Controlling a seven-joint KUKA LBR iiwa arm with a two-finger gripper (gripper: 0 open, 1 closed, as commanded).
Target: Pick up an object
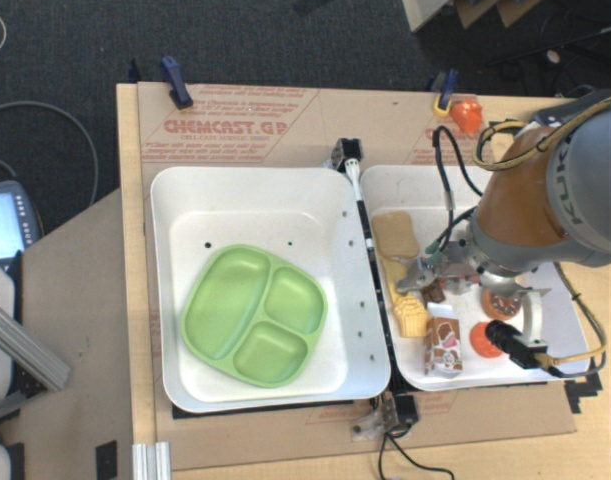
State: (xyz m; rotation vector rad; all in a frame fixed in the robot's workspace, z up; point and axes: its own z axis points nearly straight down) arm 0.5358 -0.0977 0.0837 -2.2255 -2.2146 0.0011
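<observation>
– On the bench, what's the setting?

– A pale board (235, 118) printed in red with "CHEMCAST" covers the top, pinned at its far edge by two blue clamps (175, 81). Dark carpet (65, 28) lies around the bench. Two shallow white bins sit side by side on the board, their inner rims touching along a black strip (363, 228).

– And what's in them?

– The left bin (185, 198) holds one thing: a green divided plate (253, 313) with three compartments, lying flat near the front. The right bin (405, 183) holds the small items. A tan slice (393, 233), like bread, lies toward the back by the inner wall. In front of it is a yellow ridged piece (411, 315). A brown-and-white carton (444, 348) is just beside that, near the front rim, and a red round piece (482, 338) lies to its right.

– Where's the robot?

– The grey arm (525, 208), orange band showing, reaches in from the right over the right bin. The gripper (432, 273) is low among the items, between the tan slice and the yellow ridged piece and just above the latter.

– Is it open, closed, or holding something?

– That cannot be told from this angle; the wrist hides the tip. Every item named lies on the bin floor.
</observation>
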